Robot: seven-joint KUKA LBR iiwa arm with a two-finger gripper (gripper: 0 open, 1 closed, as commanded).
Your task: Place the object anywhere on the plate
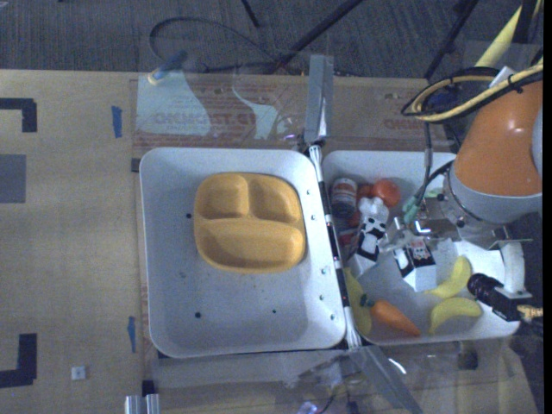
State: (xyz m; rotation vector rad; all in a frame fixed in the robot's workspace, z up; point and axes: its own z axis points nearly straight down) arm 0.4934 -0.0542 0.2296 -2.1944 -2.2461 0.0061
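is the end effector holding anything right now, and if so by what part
Cannot be told. The end effector sits low in the right bin among the clutter, just above a small black-and-white carton, but this slanted view shows nothing clearly between its tips.

The bench point(69, 257) has a light wood-grain top carrying black corner marks at its left edge, short strips of blue tape point(116, 121), and a clear plastic sheet point(216, 110) taped down along its far edge. Beyond the far edge lies dark grey carpet point(103, 24), crossed by black tripod legs point(345, 7) and a looped black cable point(198, 37). Lighting is even, with mild glare on the plastic sheet.
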